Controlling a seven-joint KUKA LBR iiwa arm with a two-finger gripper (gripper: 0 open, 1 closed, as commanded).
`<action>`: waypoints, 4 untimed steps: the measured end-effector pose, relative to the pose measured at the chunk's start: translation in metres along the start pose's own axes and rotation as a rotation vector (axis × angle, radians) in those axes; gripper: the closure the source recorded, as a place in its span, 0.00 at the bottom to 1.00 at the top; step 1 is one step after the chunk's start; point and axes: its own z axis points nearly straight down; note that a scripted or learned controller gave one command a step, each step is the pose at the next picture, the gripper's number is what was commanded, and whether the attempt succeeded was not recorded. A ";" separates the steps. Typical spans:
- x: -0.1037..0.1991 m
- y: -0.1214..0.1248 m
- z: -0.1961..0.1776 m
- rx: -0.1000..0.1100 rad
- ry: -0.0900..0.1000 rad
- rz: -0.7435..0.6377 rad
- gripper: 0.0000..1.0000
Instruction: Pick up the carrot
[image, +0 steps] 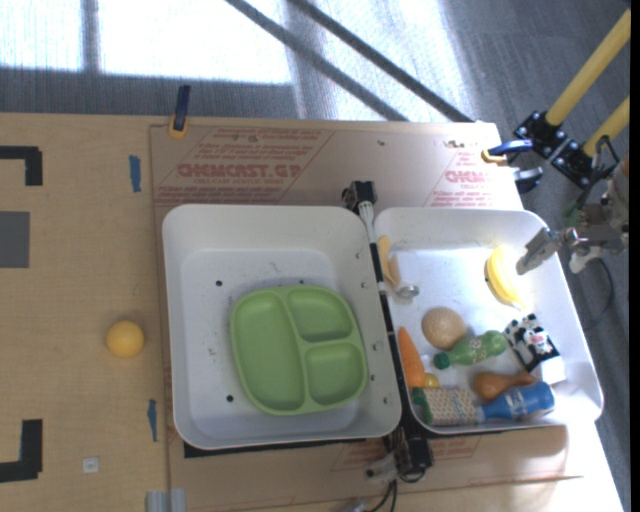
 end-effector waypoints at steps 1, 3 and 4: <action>0.001 0.058 0.127 -0.022 0.019 0.012 0.00; 0.000 0.008 0.118 -0.019 0.005 -0.139 1.00; -0.003 0.038 0.129 0.009 0.002 -0.558 1.00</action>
